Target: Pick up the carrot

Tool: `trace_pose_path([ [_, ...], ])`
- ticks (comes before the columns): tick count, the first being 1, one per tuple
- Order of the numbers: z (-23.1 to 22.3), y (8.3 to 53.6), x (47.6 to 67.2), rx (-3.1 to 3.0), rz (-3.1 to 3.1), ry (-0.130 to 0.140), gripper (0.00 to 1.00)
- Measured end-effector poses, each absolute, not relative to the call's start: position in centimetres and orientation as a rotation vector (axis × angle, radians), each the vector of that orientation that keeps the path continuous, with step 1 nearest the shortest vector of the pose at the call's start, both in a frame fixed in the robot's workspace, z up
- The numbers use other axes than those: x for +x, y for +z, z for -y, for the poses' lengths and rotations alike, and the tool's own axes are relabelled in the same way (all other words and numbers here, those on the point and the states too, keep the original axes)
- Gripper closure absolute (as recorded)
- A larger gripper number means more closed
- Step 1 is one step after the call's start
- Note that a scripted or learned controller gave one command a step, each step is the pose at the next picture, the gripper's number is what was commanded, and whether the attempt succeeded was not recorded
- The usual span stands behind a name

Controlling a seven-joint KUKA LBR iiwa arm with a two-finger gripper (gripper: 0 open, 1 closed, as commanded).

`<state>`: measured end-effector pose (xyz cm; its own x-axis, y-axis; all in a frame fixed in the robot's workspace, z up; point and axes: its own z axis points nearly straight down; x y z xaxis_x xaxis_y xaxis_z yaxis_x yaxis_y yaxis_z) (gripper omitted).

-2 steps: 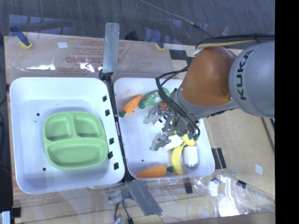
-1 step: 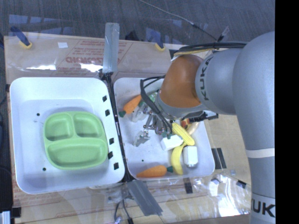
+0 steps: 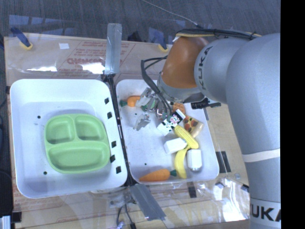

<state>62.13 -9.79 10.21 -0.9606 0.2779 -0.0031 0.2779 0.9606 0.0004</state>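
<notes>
An orange carrot (image 3: 155,175) with a green top lies along the near wall of the right bin (image 3: 143,151), pointing left. My gripper (image 3: 143,111) hovers over the far left part of that bin, well away from the carrot. It stands open with nothing between its fingers. A second small orange piece (image 3: 133,101) lies just left of the gripper by the bin's far wall; I cannot tell what it is.
The right bin also holds a yellow banana (image 3: 180,162), a corn cob (image 3: 186,136), two white blocks (image 3: 172,145) (image 3: 194,159) and a pizza slice (image 3: 193,124). A green divided plate (image 3: 76,143) sits in the left bin (image 3: 24,175). The arm covers the right bin's far right corner.
</notes>
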Motion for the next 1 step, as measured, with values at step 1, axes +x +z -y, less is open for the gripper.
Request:
trace_pose_path([
  [1, 9.50, 9.45, 63.76, 0.792, -3.074, -0.013, 0.00],
])
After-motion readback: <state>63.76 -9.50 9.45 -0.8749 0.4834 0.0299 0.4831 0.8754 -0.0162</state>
